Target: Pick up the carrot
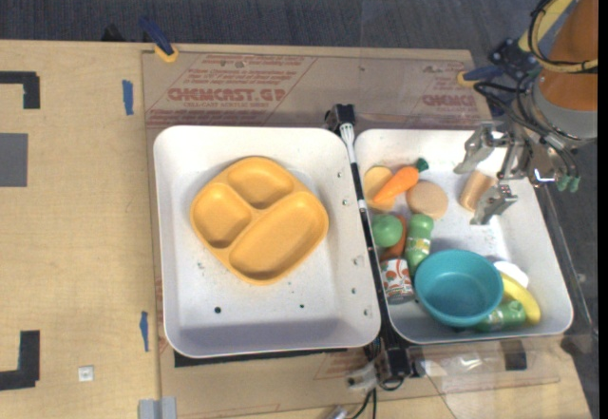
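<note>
orange carrot not yet picked up

orange and tapered, the carrot [399,180] is seen lying in the right bin [546,246] near its upper left corner, touching a tan round item [427,199]. the gripper [492,181] is held over the bin's upper right part with its fingers spread; a tan block [476,189] is seen between them, apart from the carrot. the pick is judged not begun.

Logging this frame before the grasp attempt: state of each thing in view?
carrot: lying in the right bin, not gripped
end effector: over the right bin, apart from the carrot
yellow divided plate: upright in the left bin
teal bowl: upright in the right bin
banana: lying by the bowl
</note>
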